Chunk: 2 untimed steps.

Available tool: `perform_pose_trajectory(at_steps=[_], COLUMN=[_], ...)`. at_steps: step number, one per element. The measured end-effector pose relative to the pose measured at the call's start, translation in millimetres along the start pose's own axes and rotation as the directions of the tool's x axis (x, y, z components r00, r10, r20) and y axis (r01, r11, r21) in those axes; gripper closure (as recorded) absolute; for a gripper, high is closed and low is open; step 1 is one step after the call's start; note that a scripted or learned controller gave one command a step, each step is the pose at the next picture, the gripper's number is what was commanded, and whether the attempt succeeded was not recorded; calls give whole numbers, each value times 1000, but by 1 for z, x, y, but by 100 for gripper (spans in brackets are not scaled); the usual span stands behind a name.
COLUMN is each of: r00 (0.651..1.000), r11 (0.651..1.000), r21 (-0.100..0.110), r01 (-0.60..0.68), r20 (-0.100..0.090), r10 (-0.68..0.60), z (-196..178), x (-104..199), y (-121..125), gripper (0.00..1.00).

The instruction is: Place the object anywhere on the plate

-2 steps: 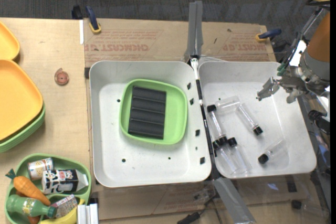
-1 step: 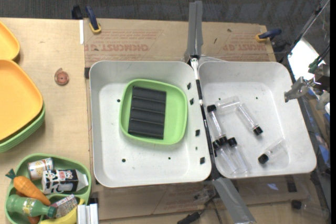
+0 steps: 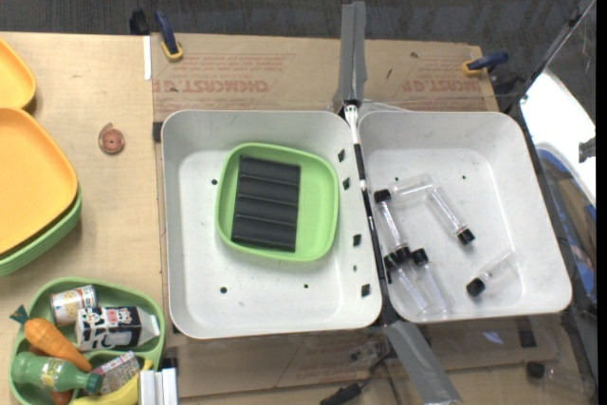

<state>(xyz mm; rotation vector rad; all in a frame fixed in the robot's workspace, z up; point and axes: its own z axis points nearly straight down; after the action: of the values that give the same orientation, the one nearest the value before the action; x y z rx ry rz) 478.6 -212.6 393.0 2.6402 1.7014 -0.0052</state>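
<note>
A green square plate lies in the left white bin. A dark ribbed block rests flat on the plate's middle. In the right white bin lie several clear plastic vials with black caps, one near the centre, one at the lower right and a few along the bin's left wall.
Yellow and green plates are stacked at the left edge of the bench. A green bowl with toy food sits at the lower left. Clamps hold cardboard behind the bins. A small round pink thing lies on the wood.
</note>
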Motion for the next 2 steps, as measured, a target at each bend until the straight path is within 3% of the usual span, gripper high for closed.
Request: perform_pose_trajectory(at_steps=[1,2], r00=[995,974], r11=[995,974], r21=[1,1], r01=[-97,-227], r20=[0,0], r10=[97,227], z=[-48,-48], x=[-1,-3], y=[0,1], gripper=[0,0])
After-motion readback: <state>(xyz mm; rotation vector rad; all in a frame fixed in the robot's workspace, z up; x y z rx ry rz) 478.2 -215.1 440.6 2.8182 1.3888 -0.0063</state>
